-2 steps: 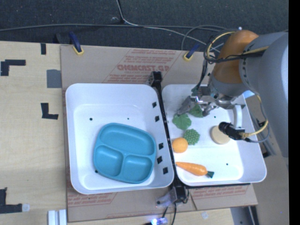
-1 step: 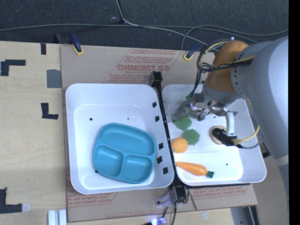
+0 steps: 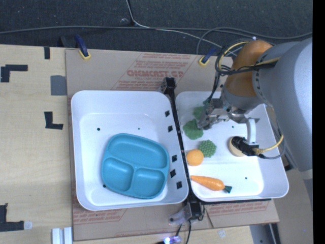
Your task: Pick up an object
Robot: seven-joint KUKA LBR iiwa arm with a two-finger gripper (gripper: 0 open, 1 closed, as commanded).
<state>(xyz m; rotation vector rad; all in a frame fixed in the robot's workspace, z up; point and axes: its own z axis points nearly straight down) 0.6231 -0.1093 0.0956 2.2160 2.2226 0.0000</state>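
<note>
My gripper (image 3: 204,120) reaches down into the right bin (image 3: 264,179) from the right, near its back left part. A green leafy toy (image 3: 192,130) lies right under and beside the fingertips, touching or nearly touching them. A second green bumpy toy (image 3: 207,147) sits just in front of it, next to an orange ball (image 3: 195,157). A toy carrot (image 3: 208,183) lies near the bin's front wall. I cannot tell whether anything sits between the fingers.
The left bin (image 3: 86,111) holds a blue divided plate (image 3: 134,165). A black divider (image 3: 175,131) runs between the two bins. The arm's big grey body (image 3: 289,85) overhangs the right bin's far right side.
</note>
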